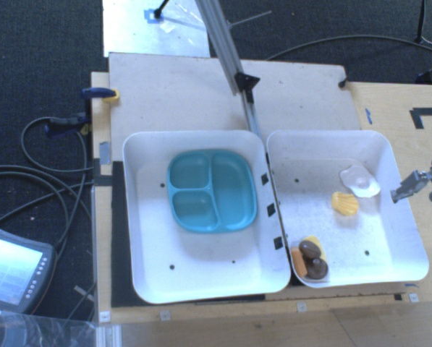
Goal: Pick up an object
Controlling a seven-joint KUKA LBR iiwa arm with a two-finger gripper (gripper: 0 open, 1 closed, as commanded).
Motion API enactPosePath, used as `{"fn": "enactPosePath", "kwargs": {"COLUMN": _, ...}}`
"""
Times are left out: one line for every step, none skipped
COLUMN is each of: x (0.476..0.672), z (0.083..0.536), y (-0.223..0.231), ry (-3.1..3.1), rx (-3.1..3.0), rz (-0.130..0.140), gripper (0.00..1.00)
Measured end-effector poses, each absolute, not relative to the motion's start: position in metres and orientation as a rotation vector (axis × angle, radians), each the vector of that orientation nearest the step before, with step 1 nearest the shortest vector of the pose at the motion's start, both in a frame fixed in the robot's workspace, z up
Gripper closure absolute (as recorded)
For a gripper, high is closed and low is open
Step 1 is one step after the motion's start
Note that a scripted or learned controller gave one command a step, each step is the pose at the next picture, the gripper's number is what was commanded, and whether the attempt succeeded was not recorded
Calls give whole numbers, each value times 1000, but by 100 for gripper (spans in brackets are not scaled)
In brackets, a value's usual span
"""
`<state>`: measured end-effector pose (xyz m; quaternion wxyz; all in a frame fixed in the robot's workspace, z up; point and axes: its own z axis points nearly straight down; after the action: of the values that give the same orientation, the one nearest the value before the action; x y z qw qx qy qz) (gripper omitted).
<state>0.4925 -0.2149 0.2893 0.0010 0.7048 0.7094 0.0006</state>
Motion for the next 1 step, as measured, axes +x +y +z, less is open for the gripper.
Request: {"fn": "enactPosePath", "kwargs": {"x": 493, "z": 289, "y": -215, "ry": 2225, "rx": 2215, "rz": 3, "gripper": 0}}
